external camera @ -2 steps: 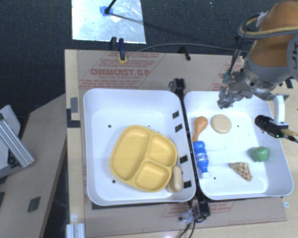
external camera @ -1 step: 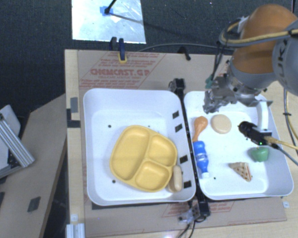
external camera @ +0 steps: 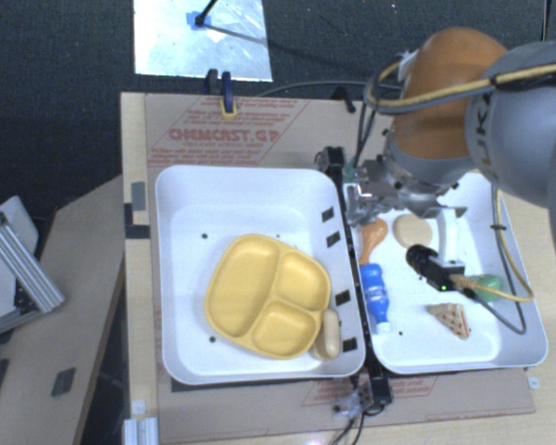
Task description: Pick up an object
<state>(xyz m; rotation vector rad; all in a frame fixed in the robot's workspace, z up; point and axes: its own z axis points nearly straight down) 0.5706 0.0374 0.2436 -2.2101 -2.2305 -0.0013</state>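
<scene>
A tan tabletop (external camera: 93, 248) against dark carpet carries two white bins. The end effector (external camera: 366, 202) hangs over the right bin (external camera: 514, 336)'s far left; I cannot tell its state. A blue bottle (external camera: 374, 297) lies near it.

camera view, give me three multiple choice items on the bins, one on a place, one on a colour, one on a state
1. Where does the yellow divided tray lie?
A. left bin
B. right bin
C. on the bench outside both bins

2. What colour is the small bottle by the wall between the bins?
A. red
B. blue
C. black

3. How does the bottle rest?
A. standing upright
B. lying on its side
C. hanging in the air

Answers:
1 A, the tray rests on the floor of the left bin.
2 B, its body shows blue with a white neck.
3 B, it lies lengthwise on the floor of the right bin.
</scene>
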